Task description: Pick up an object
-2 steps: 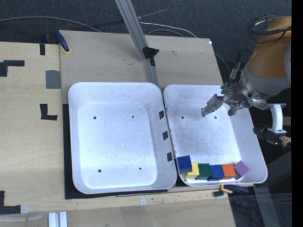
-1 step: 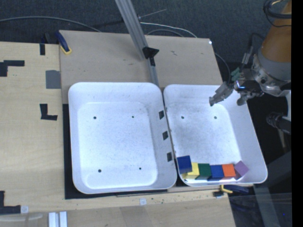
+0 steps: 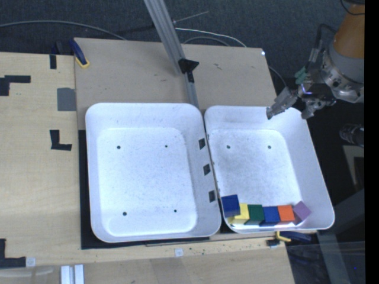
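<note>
Several small blocks lie in a row along the near wall of the right bin (image 3: 308, 158): a blue block (image 3: 230, 204), a yellow one (image 3: 240, 216), a green one (image 3: 256, 212), a second blue one (image 3: 271, 215), an orange one (image 3: 285, 213) and a purple one (image 3: 301, 209). My gripper (image 3: 291, 110) hangs above the far right corner of that bin, far from the blocks. Its fingers stand apart and open, with nothing between them.
The left bin (image 3: 142, 170) sits beside the right one, with black clips (image 3: 205, 169) along the shared edge. A slanted metal rail (image 3: 169, 31) runs down to the far side of the bins. A blue-and-yellow clamp (image 3: 79, 54) lies at the bench's far left.
</note>
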You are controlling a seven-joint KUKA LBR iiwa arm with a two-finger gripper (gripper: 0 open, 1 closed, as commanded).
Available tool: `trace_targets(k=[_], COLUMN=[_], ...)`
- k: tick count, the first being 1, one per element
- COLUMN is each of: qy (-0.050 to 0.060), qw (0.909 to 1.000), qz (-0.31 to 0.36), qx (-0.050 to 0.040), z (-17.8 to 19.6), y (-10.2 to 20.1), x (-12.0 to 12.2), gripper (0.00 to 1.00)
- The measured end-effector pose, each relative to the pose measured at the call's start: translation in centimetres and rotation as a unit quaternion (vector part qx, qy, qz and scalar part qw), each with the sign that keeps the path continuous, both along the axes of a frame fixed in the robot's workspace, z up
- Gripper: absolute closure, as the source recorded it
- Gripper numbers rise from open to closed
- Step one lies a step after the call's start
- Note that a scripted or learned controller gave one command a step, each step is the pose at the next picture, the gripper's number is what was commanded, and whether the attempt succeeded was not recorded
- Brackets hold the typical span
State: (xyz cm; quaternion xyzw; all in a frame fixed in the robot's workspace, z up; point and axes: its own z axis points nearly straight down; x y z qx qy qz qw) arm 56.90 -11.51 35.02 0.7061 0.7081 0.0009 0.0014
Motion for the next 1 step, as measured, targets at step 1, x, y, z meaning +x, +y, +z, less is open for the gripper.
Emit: trace_targets(k=[1], qy=[0.001], qw=[1.0000], qz=[0.000], qx=[-0.0009], z=[0.12], y=[0.07], x=[3.26], gripper=[0.00])
